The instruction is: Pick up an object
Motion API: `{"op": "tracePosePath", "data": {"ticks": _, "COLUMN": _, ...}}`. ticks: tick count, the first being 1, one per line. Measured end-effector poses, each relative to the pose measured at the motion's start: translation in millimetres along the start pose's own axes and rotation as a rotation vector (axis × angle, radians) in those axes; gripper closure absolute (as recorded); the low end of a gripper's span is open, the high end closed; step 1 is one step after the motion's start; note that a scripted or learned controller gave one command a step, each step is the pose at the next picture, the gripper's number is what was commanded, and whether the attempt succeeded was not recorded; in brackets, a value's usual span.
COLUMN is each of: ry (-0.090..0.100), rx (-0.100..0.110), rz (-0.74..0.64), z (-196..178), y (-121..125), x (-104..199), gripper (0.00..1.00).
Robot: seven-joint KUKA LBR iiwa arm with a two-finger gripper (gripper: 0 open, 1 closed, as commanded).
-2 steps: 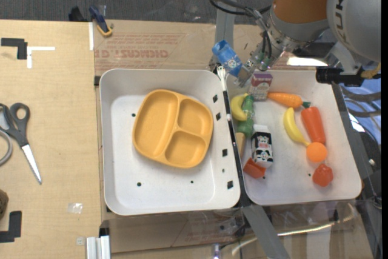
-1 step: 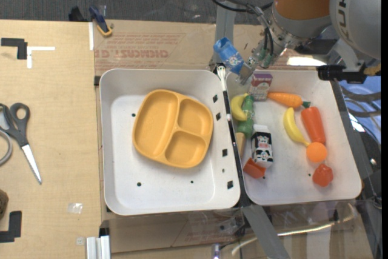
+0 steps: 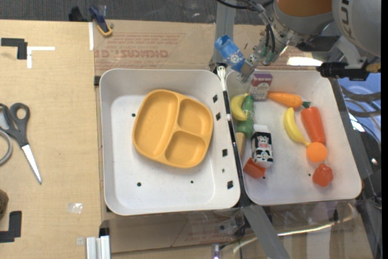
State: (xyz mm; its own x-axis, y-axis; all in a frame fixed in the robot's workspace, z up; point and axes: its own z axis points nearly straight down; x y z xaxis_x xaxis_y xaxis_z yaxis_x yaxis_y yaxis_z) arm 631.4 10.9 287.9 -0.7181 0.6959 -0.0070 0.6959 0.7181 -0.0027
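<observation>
My gripper point(image 3: 247, 67) hangs over the back left corner of the right bin point(image 3: 339, 191). It is shut on a small blue carton point(image 3: 229, 53), which is tilted and sticks out to the left of the fingers, above the bin's rim. Just below the gripper, a white and purple carton point(image 3: 260, 85) stands in the bin. Around it lie a yellow banana point(image 3: 239, 107) with a green piece point(image 3: 245, 126), an orange carrot point(image 3: 285, 99) and a black-and-white carton point(image 3: 262, 148).
Further right in the same bin lie a second banana point(image 3: 293, 125), a long orange-red vegetable point(image 3: 313, 124), an orange ball point(image 3: 316, 151), a red fruit point(image 3: 322, 175) and a red block point(image 3: 254, 169). The left bin point(image 3: 115, 191) holds a yellow divided plate point(image 3: 173, 128). Scissors point(image 3: 22, 137) lie on the bench at far left.
</observation>
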Motion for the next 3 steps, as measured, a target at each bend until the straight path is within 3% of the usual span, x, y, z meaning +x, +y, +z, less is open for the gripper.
{"op": "tracePosePath", "data": {"ticks": 1, "ry": 0.009, "rx": 0.001, "rz": 0.276, "z": 22.2, "y": -44.0, "x": 75.6, "gripper": 1.00}}
{"op": "tracePosePath", "data": {"ticks": 2, "ry": 0.008, "rx": 0.000, "rz": 0.083, "z": 95.6, "y": -86.8, "x": 20.9, "gripper": 1.00}}
{"op": "tracePosePath", "data": {"ticks": 3, "ry": 0.006, "rx": 0.001, "rz": 0.448, "z": -31.3, "y": -110.7, "x": 22.5, "gripper": 1.00}}
